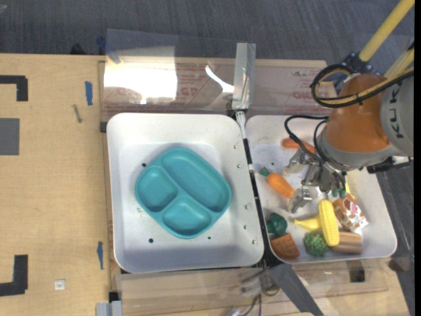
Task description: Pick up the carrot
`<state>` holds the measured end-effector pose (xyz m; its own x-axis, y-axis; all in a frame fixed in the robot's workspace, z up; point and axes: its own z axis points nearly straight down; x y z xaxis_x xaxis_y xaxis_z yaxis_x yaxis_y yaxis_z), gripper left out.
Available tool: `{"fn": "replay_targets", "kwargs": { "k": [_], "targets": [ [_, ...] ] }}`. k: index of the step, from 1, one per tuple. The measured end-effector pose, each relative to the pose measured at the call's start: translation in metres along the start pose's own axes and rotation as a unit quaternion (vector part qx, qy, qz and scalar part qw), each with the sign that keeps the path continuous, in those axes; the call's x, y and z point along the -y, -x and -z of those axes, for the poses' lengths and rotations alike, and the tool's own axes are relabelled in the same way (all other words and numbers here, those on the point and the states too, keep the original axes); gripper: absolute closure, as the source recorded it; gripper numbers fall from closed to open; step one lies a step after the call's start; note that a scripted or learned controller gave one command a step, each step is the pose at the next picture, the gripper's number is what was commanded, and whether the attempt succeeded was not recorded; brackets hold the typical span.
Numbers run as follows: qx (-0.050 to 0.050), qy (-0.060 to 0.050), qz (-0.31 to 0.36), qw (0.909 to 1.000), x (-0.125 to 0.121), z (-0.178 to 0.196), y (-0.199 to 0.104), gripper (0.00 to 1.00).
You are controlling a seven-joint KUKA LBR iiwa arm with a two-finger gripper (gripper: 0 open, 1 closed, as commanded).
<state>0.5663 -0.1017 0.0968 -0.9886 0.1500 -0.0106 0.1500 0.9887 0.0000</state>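
carrot (pixel 281 185): bright orange, little green tip at its 10 o'clock end
divided plate (pixel 183 191): teal all over
bins (pixel 131 137): plain white
corn cob (pixel 328 222): yellow
broccoli (pixel 316 243): green
arm (pixel 355 120): grey with a fat orange band
bench (pixel 46 189): light wood tone, black corner marks and bits of blue tape
floor at 12 o'clock (pixel 197 5): dark grey

**Readable lettering**

The grey arm (pixel 395 120) carries dark capital letters at the view's right edge; "KU" can be read before the frame cuts them off. Reddish print on the cardboard (pixel 197 84) behind the bins is too faint to read.
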Motion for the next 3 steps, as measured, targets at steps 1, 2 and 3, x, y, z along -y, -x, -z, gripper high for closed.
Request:
{"fn": "replay_targets", "kwargs": {
  "k": [1, 2, 3],
  "targets": [
    [0.002, 0.0, 0.001, 1.0, -0.002, 0.009, 0.001, 1.0],
    [-0.001, 0.001, -0.141, 0.9901, 0.002, -0.007, -0.023, 1.0],
    [0.001, 0.002, -0.21, 0.9776, -0.079, 0.093, -0.044, 1.0]
  ]
}}
